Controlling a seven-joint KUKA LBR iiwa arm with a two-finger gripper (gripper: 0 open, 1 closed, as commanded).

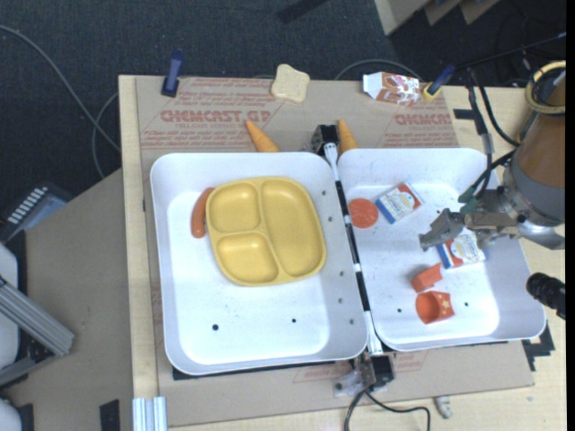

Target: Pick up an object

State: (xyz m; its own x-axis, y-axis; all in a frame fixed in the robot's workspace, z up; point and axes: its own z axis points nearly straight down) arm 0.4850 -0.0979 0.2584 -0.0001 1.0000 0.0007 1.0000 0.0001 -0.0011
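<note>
The right bin (503,326) holds several small toy foods. A red-orange disc (363,212) lies near its left wall, with a blue and white carton (398,202) just right of it. My gripper (442,233) hangs over the middle of this bin, directly above and left of a second blue, white and red carton (461,253). No object shows in its grasp. A red-orange wedge (428,277) and an orange cup-like piece (436,307) lie in front of the gripper. The arm (544,164) comes in from the right.
The left bin (180,321) bears a yellow divided plate (266,230) with a red sausage (199,214) at its left. Behind the bins lie a bread slice (290,82), a carrot (261,137), a small carton (393,86) and a blue clip (172,72).
</note>
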